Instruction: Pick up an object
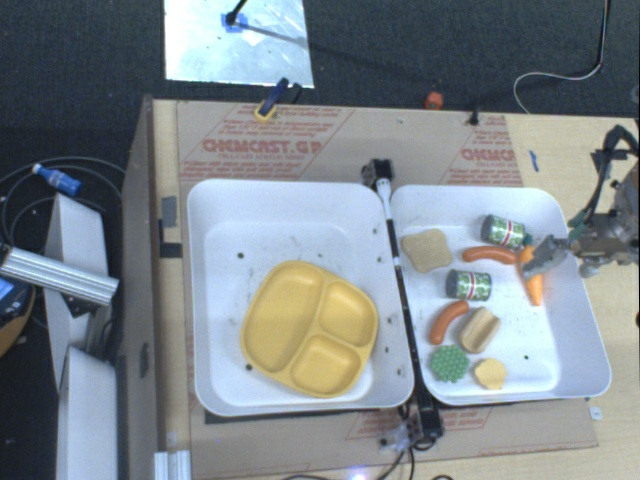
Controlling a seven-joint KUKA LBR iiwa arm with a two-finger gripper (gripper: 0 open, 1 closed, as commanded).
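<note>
The right bin (580,358) holds several toy foods. A tan bread slice (427,249) lies at its left. One green can (503,231) lies at the back and another (468,284) near the middle. An orange sausage (487,255) lies between the two cans. A small orange carrot (536,288) sits toward the right. Nearer the front are a second sausage (448,320), a bread roll (479,329), a green broccoli head (449,364) and a yellow piece (490,373). My gripper (543,253) reaches in from the right, low over the bin, just above the carrot and at the right end of the back sausage.
The left bin (215,228) holds a yellow compartment plate (309,327). A black divider clip (379,173) sits where the two bins meet at the back. The arm's body (608,230) hangs over the right bin's right rim. Cardboard (330,133) lies under both bins.
</note>
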